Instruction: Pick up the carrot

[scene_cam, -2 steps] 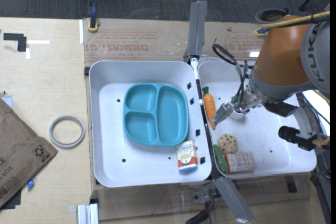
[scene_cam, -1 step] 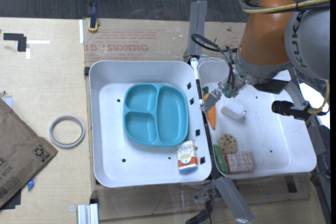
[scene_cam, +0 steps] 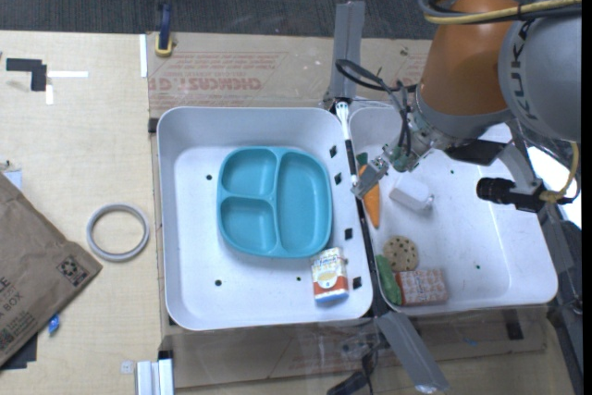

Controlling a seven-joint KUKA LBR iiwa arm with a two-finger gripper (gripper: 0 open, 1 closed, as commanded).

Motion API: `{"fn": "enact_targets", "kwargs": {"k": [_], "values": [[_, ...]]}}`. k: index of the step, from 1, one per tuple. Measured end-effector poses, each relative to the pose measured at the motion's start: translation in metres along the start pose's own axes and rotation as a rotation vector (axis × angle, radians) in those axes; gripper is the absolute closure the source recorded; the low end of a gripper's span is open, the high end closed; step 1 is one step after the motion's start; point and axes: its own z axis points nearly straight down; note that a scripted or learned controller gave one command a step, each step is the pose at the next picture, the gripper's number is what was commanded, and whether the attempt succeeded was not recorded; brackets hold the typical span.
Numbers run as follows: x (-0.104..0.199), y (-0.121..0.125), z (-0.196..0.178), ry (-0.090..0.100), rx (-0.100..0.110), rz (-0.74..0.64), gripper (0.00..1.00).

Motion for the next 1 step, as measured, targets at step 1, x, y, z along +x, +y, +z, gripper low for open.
{"fn": "enact_targets", "kwargs": {"k": [1], "values": [[0.0467, -0.0255, 0.0007, 0.002, 0.002, -0.187, 0.0]]}}
